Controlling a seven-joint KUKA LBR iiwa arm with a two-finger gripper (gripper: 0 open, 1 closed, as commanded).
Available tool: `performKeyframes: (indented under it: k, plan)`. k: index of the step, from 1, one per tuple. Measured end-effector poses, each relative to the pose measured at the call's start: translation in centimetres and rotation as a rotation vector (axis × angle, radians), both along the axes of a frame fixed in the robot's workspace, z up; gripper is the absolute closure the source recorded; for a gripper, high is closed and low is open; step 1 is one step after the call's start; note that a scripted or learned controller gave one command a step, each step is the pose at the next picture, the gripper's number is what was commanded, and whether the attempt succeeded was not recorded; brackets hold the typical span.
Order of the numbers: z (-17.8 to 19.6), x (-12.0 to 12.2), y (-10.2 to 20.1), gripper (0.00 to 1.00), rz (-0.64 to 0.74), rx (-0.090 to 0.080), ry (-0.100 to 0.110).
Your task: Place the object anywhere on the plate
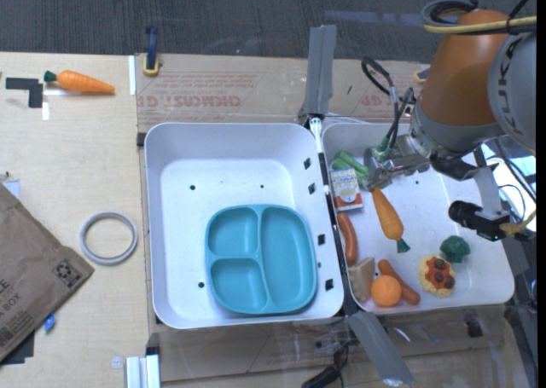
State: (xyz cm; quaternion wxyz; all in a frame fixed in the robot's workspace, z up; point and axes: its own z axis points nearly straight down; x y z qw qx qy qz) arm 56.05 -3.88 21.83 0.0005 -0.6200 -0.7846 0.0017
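Evidently the gripper (pixel 381 175) hung over the right bin's (pixel 499 288) back edge, above the carrot (pixel 388 216); grip undeterminable; pick pending; plate (pixel 260 258) awaited in left bin (pixel 171 207)

Bench (pixel 77 173): two white bins side by side, left bin (pixel 171 207) mid-frame, right bin (pixel 490 288) at right. Upper left: toy carrot (pixel 81 82). Left edge: tape ring (pixel 108 236), brown cardboard box (pixel 30 280) at lower left.
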Motion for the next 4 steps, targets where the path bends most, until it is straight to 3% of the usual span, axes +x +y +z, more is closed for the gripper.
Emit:
performKeyframes:
  k: [1,2,3,4]
  plan:
    - [-6.0,-5.0,-7.3,1.00,-0.207,0.001,0.001]
    - [1.1,0.2,-1.6,1.00,-0.171,0.001,-0.001]
    - [-2.8,-2.1,4.7,1.00,-0.201,0.000,0.000]
    - [-2.8,-4.3,10.3,1.00,-0.063,0.001,0.001]
